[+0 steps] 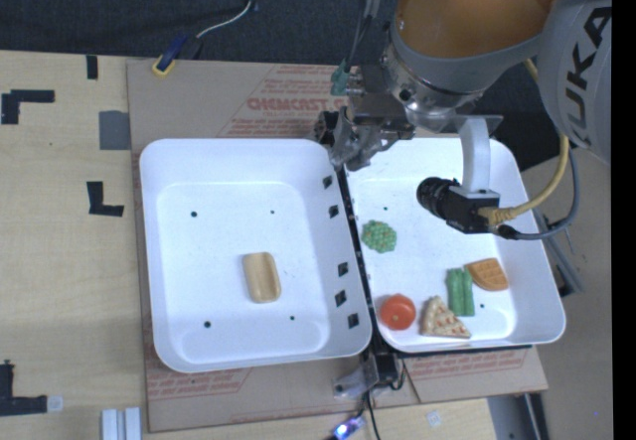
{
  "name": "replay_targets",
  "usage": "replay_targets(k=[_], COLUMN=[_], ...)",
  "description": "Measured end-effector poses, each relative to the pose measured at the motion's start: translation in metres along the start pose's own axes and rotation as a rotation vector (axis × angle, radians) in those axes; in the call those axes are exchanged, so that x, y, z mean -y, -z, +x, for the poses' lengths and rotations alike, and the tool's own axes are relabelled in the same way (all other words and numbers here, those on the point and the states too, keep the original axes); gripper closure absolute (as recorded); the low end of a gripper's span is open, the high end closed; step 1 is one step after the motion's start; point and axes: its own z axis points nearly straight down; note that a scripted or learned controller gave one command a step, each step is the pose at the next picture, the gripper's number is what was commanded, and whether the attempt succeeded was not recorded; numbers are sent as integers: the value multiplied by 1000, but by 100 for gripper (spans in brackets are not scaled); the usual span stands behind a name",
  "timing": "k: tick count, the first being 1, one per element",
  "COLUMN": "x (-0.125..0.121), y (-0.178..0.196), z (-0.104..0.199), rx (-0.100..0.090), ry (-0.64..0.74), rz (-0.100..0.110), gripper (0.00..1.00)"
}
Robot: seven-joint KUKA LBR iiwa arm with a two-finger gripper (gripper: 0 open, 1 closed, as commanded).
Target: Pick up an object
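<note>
My gripper (348,148) hangs over the far end of the divider between the two white bins, under the orange band of the arm. A tan bread roll (261,277) lies alone in the left bin (169,180). In the right bin (532,319) lie a green broccoli floret (379,235), a red tomato (397,311), a pizza slice (442,319), a green stick-shaped piece (459,291) and an orange wedge (487,274). The gripper is well behind the broccoli and touches none of these objects.
A black cylindrical unit (449,204) on a white bracket hangs from the arm over the right bin. Black clips (345,269) line the divider. Both bins rest on a cardboard sheet (229,100) on the wooden bench. A cable (214,26) runs behind.
</note>
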Motion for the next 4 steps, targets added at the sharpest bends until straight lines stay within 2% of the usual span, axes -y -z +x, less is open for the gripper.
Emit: replay_targets(k=[1, 2, 3, 4], x=[32, 31, 32, 32], y=[-3, 27, -87, -16], z=[-6, 79, 33, 126], rx=[-2, -4, 3, -7], ry=[-1, 9, -5, 10], rz=[1, -3, 11, -6], gripper=[100, 100, 100, 100])
